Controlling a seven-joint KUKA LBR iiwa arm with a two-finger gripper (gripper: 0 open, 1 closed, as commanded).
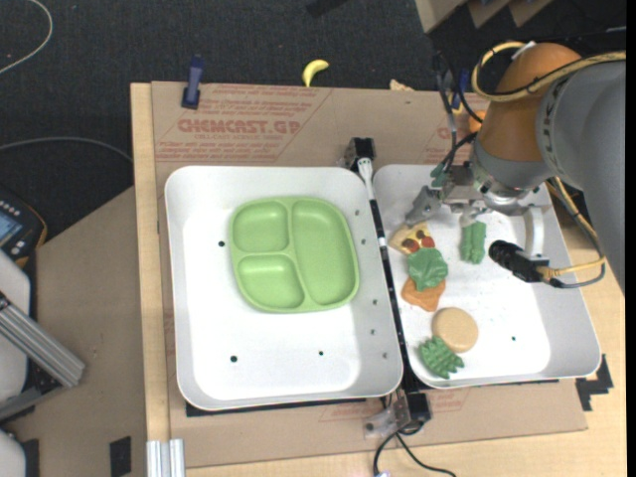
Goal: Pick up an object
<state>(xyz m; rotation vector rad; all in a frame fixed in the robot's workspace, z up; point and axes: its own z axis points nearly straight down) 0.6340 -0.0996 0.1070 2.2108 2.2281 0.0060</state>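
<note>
Lying just below the gripper, seemingly untouched, a green toy.

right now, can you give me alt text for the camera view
A grey robot arm lowers its claw over a green toy piece in the right white bin, which also holds a pizza slice, a leafy carrot and a cookie. The left white bin holds a green divided plate.

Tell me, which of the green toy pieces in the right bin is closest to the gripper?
The upright oblong green piece, just below the gripper. The leafy green piece and the dark green frilly piece lie farther down the white right bin.
</note>
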